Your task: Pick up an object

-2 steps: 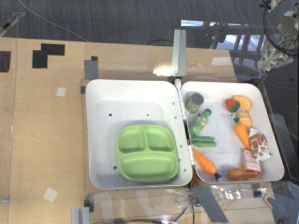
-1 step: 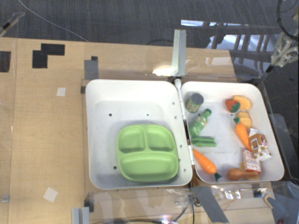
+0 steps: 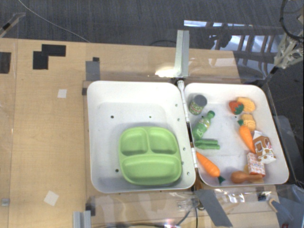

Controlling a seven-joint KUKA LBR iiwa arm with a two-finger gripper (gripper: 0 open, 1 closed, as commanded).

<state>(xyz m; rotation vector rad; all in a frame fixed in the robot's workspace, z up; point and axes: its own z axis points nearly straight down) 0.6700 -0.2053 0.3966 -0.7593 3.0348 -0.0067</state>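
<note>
From the camera view, choose the orange plastic carrot (image 3: 207, 164) in the right white bin (image 3: 228, 88). It lies apart from its neighbours, so come straight down across its thick middle. The pale gripper (image 3: 290, 53) sits beyond the bin's far corner; whether it is open, you cannot tell. The light wooden worktop (image 3: 42, 141) also carries the left white bin (image 3: 102, 99).

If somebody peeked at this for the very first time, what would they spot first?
Probably the big light-green plastic divided plate, lying by itself in the left shallow white bin. Next, the jumble of toy food in the right shallow white bin: two orange plastic carrots, one at the front-left and one on the right side, a small green plastic bottle and a little grey-topped can near the divider.
</note>
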